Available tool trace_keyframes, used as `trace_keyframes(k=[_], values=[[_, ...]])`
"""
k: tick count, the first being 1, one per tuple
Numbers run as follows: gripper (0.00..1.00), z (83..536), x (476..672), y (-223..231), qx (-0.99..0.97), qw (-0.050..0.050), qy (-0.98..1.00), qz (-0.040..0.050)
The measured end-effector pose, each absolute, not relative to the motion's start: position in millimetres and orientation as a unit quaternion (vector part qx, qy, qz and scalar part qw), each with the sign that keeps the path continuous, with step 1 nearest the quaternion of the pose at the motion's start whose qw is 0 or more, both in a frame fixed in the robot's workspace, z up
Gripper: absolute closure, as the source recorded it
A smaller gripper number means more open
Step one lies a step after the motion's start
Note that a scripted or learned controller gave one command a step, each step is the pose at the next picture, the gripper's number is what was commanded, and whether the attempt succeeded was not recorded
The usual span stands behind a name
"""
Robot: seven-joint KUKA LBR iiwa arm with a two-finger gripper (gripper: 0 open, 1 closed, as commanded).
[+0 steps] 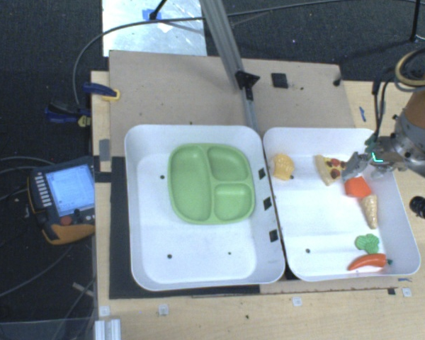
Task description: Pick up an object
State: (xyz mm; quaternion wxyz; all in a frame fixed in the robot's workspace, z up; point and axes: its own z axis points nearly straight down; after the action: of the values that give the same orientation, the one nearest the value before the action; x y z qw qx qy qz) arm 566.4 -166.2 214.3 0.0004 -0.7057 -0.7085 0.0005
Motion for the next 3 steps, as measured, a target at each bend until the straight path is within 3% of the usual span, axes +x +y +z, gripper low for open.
trace_keyframes(k=[1,3], values=[[0.0,215,567.0,-166,-0.706,-0.001,-0.709,-0.0003],[0.0,115,578.7,-169,-0.707,0.001,-0.708,0.0007]])
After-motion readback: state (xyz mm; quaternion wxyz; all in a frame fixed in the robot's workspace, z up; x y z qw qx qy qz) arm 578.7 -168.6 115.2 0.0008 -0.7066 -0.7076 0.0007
